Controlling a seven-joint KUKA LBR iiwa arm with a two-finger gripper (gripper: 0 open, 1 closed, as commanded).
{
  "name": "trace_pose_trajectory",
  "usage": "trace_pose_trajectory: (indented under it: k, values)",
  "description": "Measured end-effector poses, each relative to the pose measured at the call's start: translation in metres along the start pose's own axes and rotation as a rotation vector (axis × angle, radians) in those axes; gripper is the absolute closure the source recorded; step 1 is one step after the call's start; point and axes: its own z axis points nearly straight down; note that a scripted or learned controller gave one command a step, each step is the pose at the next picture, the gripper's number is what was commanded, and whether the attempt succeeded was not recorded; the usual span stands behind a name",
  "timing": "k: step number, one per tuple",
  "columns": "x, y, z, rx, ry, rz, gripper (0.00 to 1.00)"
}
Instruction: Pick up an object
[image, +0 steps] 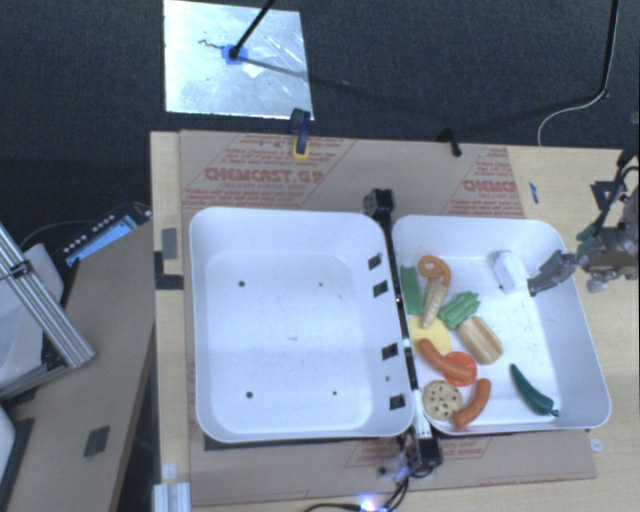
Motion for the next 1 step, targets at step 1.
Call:
trace_pose_trajectory:
  k: [1]
  values:
    - [0.0342,-0.0370,0.1121,0.012,0.005,0.000,0.00]
